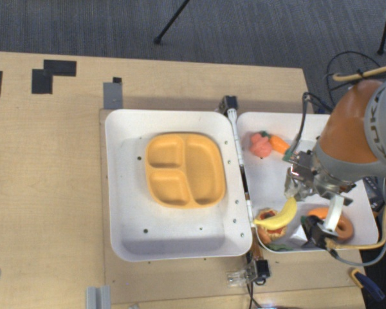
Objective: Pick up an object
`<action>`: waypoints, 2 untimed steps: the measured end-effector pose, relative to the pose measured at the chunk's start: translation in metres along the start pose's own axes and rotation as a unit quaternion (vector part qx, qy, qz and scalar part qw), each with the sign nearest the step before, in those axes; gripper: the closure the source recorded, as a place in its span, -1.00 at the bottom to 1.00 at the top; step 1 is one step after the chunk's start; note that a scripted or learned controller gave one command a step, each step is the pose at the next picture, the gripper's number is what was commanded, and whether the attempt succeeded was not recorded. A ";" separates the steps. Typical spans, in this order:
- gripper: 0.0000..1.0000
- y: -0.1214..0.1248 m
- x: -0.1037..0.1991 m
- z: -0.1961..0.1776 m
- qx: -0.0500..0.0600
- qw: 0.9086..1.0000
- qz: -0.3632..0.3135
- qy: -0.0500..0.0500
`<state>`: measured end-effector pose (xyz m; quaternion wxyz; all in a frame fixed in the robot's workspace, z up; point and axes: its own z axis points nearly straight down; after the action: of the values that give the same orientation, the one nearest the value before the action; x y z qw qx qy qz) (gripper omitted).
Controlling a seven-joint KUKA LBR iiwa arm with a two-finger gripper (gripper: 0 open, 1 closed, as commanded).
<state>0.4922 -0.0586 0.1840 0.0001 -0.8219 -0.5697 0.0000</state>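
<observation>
Yellow banana is shown lifted over the right bin, its upper end clamped between the fingers of the gripper. Pickup is judged nearly done; a clear raise is left. Divided plate is left untouched.

One fixed overhead camera, slanted down on both white bins.

Lab: my wooden bench with two white bins, grey carpet, tripod legs, loose cables.
</observation>
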 end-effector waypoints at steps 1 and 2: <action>1.00 0.008 -0.038 0.081 0.000 0.997 -0.082 0.000; -1.00 0.008 -0.037 0.081 0.000 0.997 -0.082 0.000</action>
<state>0.4867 -0.0964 0.1029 0.0002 -0.7727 -0.6348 -0.0003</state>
